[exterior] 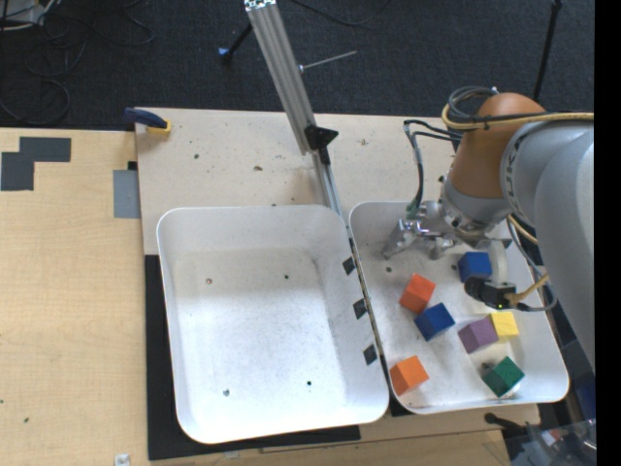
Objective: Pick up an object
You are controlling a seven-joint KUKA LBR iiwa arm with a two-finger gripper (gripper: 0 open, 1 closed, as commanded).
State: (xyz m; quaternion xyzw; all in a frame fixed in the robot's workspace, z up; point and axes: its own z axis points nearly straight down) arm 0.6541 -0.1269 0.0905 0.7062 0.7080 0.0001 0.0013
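Camera view, as I read it from my station: the arm [529, 178] reaches in from the right and hangs over the far part of the right bin [553, 382]. I place the tool [419, 233] low near that bin's far-left corner; whether it is released or clenched I cannot tell, and I see no object in it.

Candidate objects lie in the right bin:
- blue cube [474, 265], near the far edge, just right of the tool and partly under the wrist;
- orange cube [418, 292], nearest to the tool, toward the bin's centre;
- dark blue cube [435, 320], just beside that orange cube;
- purple cube [476, 335] and yellow cube [505, 324], touching, toward the right edge;
- green cube [504, 376], near the near-right corner;
- second orange cube [409, 373], at the near-left corner.

Obstructions: a black cable [500, 294] crosses over the blue cube. A slanted aluminium rail [289, 81] runs down to the divide between the bins. The left bin [194, 226] sits alongside on the surface [68, 309].
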